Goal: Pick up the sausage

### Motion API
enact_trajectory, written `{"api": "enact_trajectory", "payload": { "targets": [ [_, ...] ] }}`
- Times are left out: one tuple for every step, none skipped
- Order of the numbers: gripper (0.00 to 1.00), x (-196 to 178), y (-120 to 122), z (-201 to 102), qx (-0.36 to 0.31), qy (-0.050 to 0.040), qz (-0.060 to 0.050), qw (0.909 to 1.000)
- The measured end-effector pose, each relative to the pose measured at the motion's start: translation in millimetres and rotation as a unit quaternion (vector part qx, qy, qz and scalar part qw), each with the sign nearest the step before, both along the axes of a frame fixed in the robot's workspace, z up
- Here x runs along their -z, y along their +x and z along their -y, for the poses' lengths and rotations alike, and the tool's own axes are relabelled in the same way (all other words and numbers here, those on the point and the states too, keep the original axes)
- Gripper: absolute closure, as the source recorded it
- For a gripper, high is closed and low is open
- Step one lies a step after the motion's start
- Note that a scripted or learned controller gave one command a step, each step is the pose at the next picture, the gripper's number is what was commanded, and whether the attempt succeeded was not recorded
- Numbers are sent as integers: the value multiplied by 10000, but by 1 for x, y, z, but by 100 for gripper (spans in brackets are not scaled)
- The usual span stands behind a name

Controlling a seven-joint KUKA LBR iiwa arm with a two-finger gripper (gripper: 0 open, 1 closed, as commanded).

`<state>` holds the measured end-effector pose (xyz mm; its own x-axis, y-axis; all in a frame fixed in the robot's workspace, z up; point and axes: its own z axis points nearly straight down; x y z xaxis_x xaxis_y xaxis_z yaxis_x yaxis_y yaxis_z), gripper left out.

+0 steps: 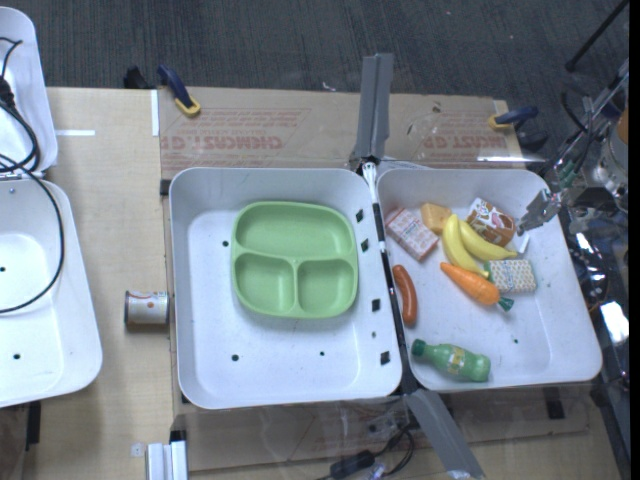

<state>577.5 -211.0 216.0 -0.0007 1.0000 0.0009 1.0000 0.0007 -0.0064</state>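
Sausage lies at right bin's left wall; hand far right, grip state unclear. You approach lengthwise, clear of wall.

**One fixed camera, high over the counter**

A single camera looks down at a slant on the counter from well above. It takes in both white bins whole, the left bin and the right bin, with dark floor along the far, top edge.
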Motion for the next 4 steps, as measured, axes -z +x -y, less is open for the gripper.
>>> {"api": "enact_trajectory", "payload": {
  "targets": [
    [0,68,-25,-76,-234,2,-7,9997],
    [0,27,-6,-69,266,-11,7,9996],
    [0,79,-27,-105,-1231,6,-2,9924],
    [0,28,-66,-170,-1257,2,0,9921]
  ]
}}
